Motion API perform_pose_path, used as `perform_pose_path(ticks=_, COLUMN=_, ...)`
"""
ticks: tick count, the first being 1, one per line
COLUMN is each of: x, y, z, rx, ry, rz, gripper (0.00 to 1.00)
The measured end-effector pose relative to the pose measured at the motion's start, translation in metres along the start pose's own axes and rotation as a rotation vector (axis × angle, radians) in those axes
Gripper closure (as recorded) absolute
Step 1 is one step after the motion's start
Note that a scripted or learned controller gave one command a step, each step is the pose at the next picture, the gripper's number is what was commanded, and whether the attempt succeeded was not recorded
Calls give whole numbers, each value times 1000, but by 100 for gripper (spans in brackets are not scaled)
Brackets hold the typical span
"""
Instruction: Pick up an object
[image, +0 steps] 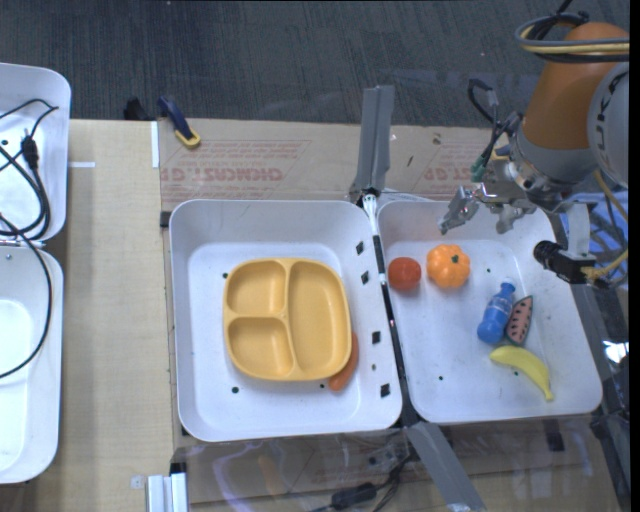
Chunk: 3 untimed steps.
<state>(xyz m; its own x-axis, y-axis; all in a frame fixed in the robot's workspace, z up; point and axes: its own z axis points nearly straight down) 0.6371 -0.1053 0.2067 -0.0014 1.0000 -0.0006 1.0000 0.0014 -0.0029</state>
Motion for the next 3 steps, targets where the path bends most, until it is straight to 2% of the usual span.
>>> perform_pose_path(ticks=1, x=-29, y=2, z=115, rx=-3, ry=-1, rz=4, gripper=0)
perform_pose_path(ticks=2, x=-30, y=2, z=105, rx=-3, ry=-1, rz=7, gripper=100)
perform_pose_path(ticks=3, x=24, y=-23, z=16, rx=-2, ry=0, rz=-1, gripper=100)
